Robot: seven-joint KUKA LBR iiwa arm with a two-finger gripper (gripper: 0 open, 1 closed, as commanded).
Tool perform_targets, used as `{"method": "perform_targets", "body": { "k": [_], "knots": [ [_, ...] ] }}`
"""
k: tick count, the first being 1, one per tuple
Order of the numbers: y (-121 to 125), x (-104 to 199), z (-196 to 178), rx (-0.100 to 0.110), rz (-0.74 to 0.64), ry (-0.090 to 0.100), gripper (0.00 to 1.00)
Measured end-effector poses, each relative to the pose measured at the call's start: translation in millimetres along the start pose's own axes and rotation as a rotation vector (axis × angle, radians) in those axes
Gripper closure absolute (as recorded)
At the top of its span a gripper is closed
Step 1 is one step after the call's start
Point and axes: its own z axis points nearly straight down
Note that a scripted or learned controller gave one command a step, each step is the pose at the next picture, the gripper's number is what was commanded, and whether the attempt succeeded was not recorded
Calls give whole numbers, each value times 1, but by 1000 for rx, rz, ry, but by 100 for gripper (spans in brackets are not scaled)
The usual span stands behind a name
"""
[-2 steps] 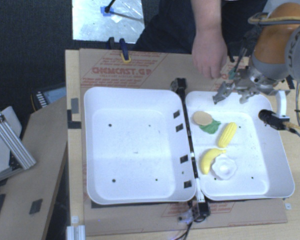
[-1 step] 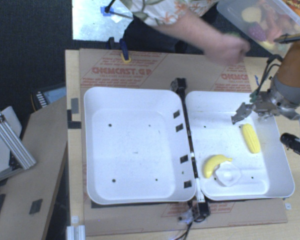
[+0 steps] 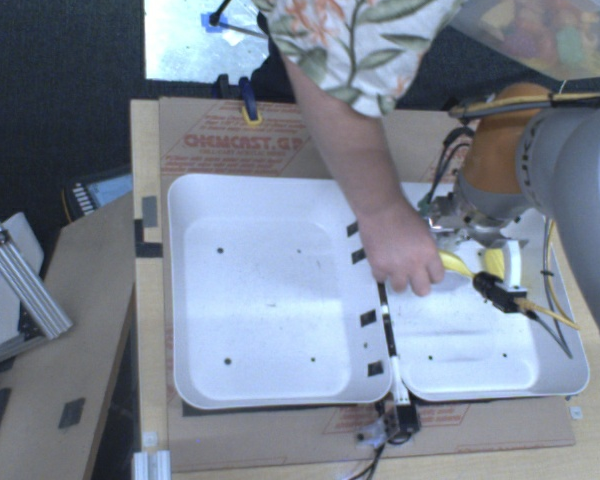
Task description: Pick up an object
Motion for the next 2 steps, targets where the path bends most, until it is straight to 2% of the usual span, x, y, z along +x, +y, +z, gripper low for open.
{"method": "perform_targets", "body": {
  "k": [1,2],
  "knots": [
    [18,76,-64,-6,7,3,0],
    [21,95,-77,-9,-12,27,100]
  ]
}}
